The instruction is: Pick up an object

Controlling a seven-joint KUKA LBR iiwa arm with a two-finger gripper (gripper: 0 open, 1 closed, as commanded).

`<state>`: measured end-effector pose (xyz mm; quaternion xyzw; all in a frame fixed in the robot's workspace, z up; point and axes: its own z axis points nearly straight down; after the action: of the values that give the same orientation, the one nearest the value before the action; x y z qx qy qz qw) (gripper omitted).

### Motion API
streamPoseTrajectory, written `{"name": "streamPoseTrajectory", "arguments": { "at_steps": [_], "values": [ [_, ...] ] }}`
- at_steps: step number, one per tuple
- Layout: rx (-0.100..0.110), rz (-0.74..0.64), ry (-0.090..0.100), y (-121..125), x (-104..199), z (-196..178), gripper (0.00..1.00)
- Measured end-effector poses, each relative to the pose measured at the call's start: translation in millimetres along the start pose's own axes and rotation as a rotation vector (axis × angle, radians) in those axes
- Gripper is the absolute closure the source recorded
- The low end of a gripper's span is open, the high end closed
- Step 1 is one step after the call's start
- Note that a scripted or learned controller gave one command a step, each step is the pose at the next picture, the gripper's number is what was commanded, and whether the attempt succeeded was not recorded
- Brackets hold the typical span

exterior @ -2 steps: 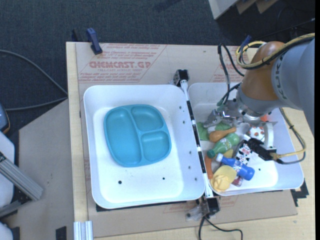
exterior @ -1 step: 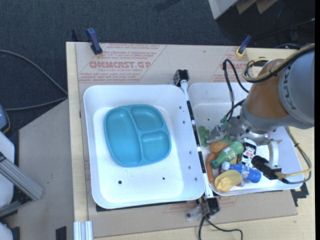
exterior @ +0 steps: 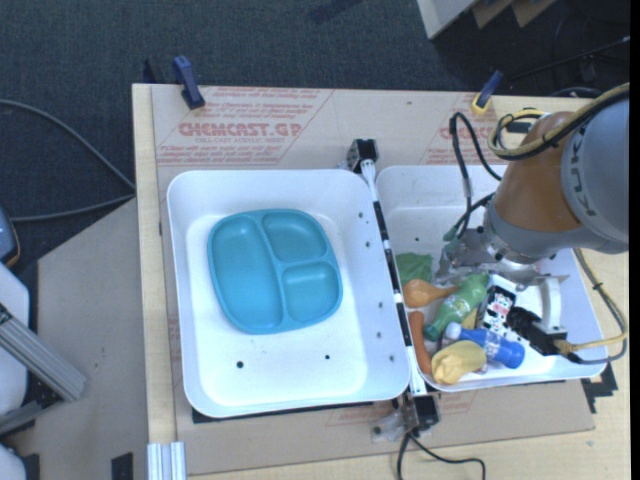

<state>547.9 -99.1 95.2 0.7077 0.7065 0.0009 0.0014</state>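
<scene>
The right bin point(exterior: 420, 193) holds a heap of small objects at its near end. Among them are a green bottle point(exterior: 458, 306), a yellow lump point(exterior: 458, 360), an orange pear-shaped piece point(exterior: 425, 291), a green soft item point(exterior: 412, 266) and a blue bottle point(exterior: 503, 348). A thin orange piece point(exterior: 420, 336) lies along the bin's left wall. My gripper point(exterior: 466, 256) reaches down from the grey and orange arm over the heap, just above the green bottle. The wrist hides its tip.
The left bin point(exterior: 190, 268) carries a blue divided plate point(exterior: 274, 268). A black and white packet point(exterior: 497, 310) lies beside the green bottle. Black cables hang around the arm over the right bin's far end. Clamps sit on the bench's far edge.
</scene>
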Motion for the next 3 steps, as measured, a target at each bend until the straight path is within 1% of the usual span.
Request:
{"name": "streamPoseTrajectory", "arguments": {
  "at_steps": [1,2,3],
  "values": [
    [0.000,0.000,0.000,-0.1,-0.1,0.1,0.00],
    [0.003,-0.001,0.001,-38.4,5.6,10.4,0.00],
    [0.001,0.000,0.001,-37.8,5.9,0.8,1.00]
  ]
}}
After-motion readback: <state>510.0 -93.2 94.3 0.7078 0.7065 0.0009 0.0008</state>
